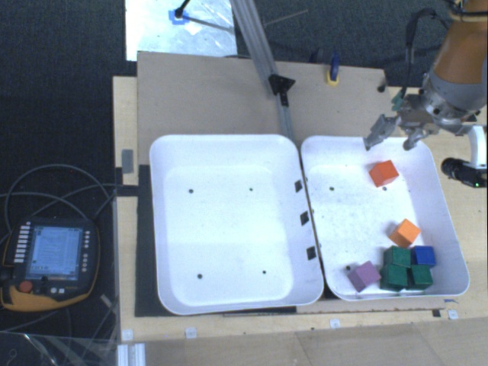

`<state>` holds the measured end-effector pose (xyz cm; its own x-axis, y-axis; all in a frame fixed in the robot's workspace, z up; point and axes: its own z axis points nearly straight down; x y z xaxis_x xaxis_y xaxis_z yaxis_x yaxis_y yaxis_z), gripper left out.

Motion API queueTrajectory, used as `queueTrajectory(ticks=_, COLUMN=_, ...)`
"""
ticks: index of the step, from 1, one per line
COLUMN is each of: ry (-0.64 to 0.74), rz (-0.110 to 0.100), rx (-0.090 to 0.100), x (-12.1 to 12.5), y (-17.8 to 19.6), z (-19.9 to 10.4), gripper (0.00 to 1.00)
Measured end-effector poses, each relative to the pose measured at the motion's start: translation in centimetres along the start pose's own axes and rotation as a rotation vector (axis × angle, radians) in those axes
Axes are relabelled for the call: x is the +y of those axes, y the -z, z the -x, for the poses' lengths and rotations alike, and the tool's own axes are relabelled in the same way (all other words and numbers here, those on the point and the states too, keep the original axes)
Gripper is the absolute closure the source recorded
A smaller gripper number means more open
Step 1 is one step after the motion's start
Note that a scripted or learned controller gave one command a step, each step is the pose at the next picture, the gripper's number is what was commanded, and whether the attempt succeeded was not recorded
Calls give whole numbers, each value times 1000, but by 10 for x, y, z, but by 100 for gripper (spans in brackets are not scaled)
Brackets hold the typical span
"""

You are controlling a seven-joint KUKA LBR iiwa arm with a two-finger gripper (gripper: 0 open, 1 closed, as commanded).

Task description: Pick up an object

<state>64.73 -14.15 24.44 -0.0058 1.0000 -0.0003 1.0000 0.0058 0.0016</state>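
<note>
My gripper (396,137) hangs over the far edge of the right bin (335,204), its two fingers spread apart with nothing between them. Just below it and slightly left lies an orange-red block (383,173). Further toward the front right sit a lighter orange block (406,232), a blue block (423,256), green blocks (397,269) and a purple block (364,274), clustered in the bin's near right corner.
The left bin (171,197) stands beside the right one, joined by a dark clipped seam. A slanted metal pole (255,33) crosses the back. A teach pendant (49,261) lies off the bench at left. A black fitting (461,170) sits by the right bin's edge.
</note>
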Motion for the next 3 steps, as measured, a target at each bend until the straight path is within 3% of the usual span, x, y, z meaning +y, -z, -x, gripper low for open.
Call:
queueTrajectory(ticks=1, ry=0, rz=0, rx=-1, x=0, y=0, z=0, gripper=0)
queueTrajectory(ticks=3, ry=0, rz=-3, rx=0, x=14, y=-110, z=-3, gripper=0)
